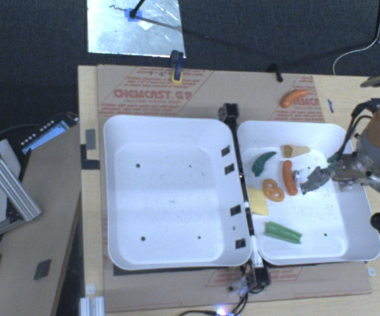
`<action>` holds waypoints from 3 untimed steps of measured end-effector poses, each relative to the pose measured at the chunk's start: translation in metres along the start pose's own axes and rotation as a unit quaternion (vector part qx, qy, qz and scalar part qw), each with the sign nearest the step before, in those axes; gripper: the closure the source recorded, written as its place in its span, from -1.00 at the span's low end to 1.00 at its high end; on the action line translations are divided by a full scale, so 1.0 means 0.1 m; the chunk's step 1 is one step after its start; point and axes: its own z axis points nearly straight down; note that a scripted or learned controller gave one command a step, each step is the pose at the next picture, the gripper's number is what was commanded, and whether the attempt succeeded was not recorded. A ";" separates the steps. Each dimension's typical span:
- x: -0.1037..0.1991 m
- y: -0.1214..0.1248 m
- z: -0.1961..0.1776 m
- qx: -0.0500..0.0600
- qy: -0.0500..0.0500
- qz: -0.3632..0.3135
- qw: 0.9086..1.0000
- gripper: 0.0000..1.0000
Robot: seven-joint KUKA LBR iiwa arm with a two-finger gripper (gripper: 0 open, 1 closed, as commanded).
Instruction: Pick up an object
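The right bin (354, 239) holds several toy foods: a dark green pepper (263, 160), a tan wedge (295, 151), an orange-red sausage (288, 176), a pretzel (273, 190), a yellow slice (259, 203) and a green bean pod (282, 232). My gripper (310, 180) reaches in from the right and hangs low just right of the sausage. I see nothing between its fingers.
The left bin (170, 189) sits beside the right one, with a black hinge strip (237, 176) between them. An orange sausage (294, 98) lies on the cardboard behind the right bin. A yellow-blue clamp (176, 66) stands at the back.
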 end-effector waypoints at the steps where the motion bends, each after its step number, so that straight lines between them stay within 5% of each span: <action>1: -0.16 0.50 1.17 -0.009 -0.003 0.001 1.000 -1.00; 2: -0.16 0.49 1.11 -0.006 -0.003 0.000 1.000 1.00; 3: 0.28 0.77 1.37 -0.001 0.000 -0.003 1.000 1.00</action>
